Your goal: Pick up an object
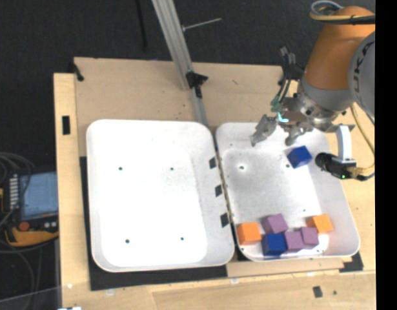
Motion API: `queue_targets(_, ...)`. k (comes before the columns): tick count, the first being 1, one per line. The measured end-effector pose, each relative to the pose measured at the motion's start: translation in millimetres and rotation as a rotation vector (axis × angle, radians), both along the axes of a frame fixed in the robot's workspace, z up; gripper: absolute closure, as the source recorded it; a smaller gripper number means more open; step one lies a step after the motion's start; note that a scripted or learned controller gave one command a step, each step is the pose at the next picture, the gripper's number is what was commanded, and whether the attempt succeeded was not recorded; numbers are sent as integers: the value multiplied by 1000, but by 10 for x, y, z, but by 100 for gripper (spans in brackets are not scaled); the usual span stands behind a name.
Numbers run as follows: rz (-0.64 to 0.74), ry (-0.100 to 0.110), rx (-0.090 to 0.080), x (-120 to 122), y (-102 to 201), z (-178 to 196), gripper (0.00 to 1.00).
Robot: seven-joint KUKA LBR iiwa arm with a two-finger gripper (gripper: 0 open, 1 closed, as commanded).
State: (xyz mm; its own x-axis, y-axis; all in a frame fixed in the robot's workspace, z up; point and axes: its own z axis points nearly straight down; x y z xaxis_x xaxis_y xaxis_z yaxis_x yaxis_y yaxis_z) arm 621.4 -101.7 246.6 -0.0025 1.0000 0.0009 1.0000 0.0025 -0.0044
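I'm sitting at the approach step: the hand [279,132] is hanging over the far end of the right bin [250,186], fingers spread and released, nothing between them. No grasp yet.

Nearest candidate is the lone blue cube [299,156], lying just beside the hand on the bin floor, toward the bin's right wall, tilted a bit relative to the bin edges. It's standing clear of everything else, so I'm judging it the easiest pick.

Next move, as I'm reading it: shift the hand over the cube, turn the wrist to square the fingers to its faces, then drop and close.

The other blocks [285,232], orange, purple and blue, are crowding the near edge, touching each other. The left bin [153,192] isn't in play.
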Motion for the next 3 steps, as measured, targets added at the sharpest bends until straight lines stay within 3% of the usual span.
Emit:
queue_targets(1, 0, -5, 0, 9, 0, 27, 0)
queue_targets(3, -5, 1, -2, -173, -150, -1071, 0)
